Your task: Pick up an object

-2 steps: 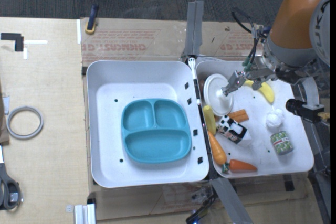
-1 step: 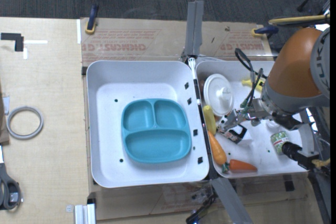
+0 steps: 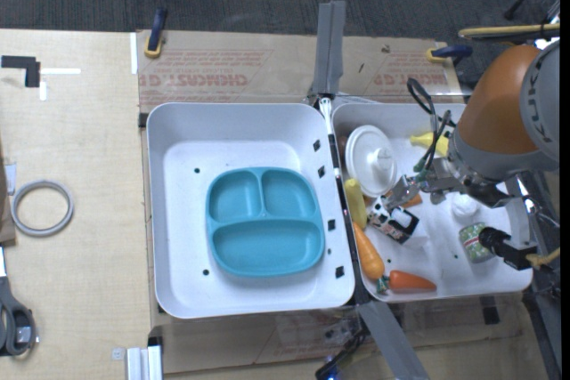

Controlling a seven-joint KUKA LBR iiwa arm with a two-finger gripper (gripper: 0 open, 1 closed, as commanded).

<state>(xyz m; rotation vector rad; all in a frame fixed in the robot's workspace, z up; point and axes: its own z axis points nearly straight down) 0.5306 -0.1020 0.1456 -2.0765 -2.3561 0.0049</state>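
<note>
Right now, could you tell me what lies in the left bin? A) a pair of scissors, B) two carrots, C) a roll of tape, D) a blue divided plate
D: the blue divided plate lies flat in the middle of the left bin; the carrots are in the right bin.

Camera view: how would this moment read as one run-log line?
arm: over right bin | gripper: low beside white lid, grasp unclear | carrots: on bin floor | left bin: blue divided plate

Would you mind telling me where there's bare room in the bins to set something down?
The left bin has bare floor around the blue divided plate, widest above it. The right bin is crowded: white lid, carrots, gripper.
</note>
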